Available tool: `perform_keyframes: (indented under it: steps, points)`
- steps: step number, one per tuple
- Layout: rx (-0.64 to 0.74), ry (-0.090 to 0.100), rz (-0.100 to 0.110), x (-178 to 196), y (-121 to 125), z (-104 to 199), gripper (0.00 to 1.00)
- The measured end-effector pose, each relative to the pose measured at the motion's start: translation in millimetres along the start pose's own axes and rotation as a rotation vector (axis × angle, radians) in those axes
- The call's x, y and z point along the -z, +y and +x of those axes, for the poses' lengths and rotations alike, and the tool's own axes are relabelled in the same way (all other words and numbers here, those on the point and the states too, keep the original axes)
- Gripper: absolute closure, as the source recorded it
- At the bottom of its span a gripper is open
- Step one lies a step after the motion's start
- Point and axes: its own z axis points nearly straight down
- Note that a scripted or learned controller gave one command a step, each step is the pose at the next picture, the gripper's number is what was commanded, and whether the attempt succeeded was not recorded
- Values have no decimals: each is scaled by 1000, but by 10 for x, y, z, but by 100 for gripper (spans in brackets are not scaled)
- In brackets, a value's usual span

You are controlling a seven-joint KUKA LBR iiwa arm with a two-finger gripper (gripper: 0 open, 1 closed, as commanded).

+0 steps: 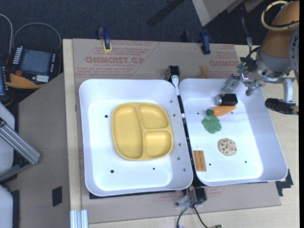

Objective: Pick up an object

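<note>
Right bin [254, 137]: carrot [223, 110] just front of gripper [231, 85]; broccoli [211, 123], cookie [227, 147], wafer [199, 160] farther front. Plate [141, 130] in left bin [95, 127], well left of gripper.

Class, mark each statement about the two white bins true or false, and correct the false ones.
1. The yellow plate lies in the left-hand bin. True.
2. The cookie lies on the yellow plate. False: it lies on the floor of the right-hand bin.
3. The carrot and the green piece share one bin. True.
4. The gripper hangs over the left-hand bin. False: it is over the far end of the right-hand bin, near the carrot.
</note>
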Motion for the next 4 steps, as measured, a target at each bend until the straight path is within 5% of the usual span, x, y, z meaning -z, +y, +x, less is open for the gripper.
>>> perform_keyframes:
  steps: [1,2,4]
  points:
    - [0,0,0,-442,13,52,0]
    - [1,-4,-11,-279,40,43,100]
    - [0,-4,-14,854,-16,8,100]
